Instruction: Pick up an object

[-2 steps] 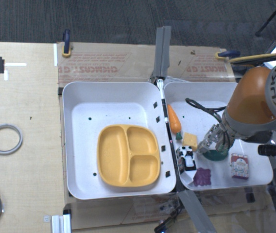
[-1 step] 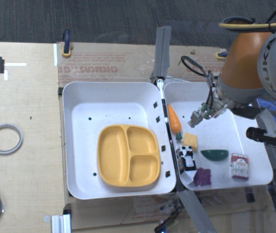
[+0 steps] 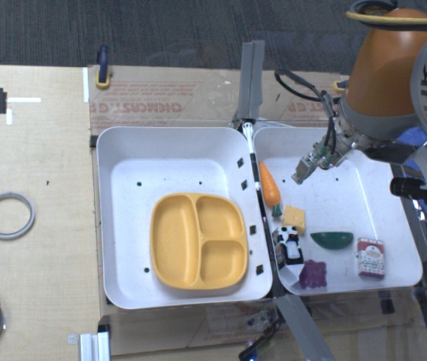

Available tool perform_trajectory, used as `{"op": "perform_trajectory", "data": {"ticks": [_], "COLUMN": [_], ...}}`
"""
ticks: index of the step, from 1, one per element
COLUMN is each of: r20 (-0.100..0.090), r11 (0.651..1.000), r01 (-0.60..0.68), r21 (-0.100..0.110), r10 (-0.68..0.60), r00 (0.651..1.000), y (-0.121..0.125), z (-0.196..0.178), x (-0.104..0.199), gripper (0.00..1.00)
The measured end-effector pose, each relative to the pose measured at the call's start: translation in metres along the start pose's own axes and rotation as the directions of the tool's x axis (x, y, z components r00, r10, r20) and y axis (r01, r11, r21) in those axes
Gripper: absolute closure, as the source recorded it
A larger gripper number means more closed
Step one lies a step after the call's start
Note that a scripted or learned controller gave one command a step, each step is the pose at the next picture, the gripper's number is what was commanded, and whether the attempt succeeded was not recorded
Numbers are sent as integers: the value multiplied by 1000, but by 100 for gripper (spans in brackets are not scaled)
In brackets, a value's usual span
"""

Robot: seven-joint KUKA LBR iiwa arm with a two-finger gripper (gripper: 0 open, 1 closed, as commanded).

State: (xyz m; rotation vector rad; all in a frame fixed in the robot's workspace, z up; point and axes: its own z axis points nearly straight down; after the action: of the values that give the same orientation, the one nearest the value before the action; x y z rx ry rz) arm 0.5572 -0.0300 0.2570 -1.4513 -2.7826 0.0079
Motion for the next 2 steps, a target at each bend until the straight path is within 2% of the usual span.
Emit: {"op": "perform_trajectory", "data": {"ticks": [1, 2], "r20": [0, -2], "r11": [1000, 992], "r01": [0, -126], "r21": [0, 2], "r10": [0, 126], "r00": [1000, 992], "y": [0, -71], "z": [0, 69], "x": [0, 38], "gripper": [0, 0]}}
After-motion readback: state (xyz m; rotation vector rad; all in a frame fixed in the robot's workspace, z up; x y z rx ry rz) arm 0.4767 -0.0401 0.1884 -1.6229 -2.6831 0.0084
